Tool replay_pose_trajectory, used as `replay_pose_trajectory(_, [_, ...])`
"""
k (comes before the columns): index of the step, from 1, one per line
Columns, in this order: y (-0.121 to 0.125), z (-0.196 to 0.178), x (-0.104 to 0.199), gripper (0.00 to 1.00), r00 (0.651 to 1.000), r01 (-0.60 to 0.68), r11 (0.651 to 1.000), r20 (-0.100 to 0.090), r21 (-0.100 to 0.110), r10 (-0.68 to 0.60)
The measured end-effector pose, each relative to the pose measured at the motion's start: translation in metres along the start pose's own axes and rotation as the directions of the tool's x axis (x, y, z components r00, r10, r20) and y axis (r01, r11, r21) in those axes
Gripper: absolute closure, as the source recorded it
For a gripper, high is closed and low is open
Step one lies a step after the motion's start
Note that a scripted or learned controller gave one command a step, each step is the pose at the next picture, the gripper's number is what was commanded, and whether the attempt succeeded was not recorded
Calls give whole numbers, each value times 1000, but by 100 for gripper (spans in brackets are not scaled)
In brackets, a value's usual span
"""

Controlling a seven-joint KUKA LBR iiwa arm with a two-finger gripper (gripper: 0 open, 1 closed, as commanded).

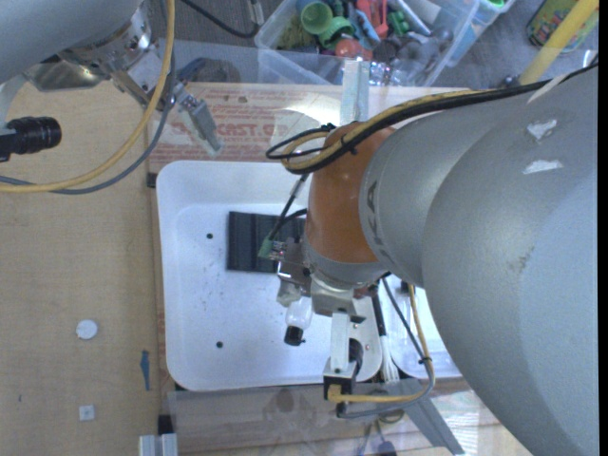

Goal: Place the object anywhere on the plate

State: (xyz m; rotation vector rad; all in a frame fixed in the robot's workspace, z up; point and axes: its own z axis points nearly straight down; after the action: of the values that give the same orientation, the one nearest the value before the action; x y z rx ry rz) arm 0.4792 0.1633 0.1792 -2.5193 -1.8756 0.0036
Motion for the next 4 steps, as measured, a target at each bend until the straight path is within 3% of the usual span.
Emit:
replay_pose_trajectory(1, [-15, 90, 59, 100, 951, -308, 951, -6, -4, 308])
replay_pose_trajectory(2, [-15, 90, 59, 0, 951, -308, 951, -7, -5, 308])
replay_pose_trajectory(3, [-4, -20, 12, 0, 921, -389, 921, 0, 1, 389])
replay_pose_trajectory(4, [-4, -29, 13, 100, 923, -385, 923, 2, 1, 385])
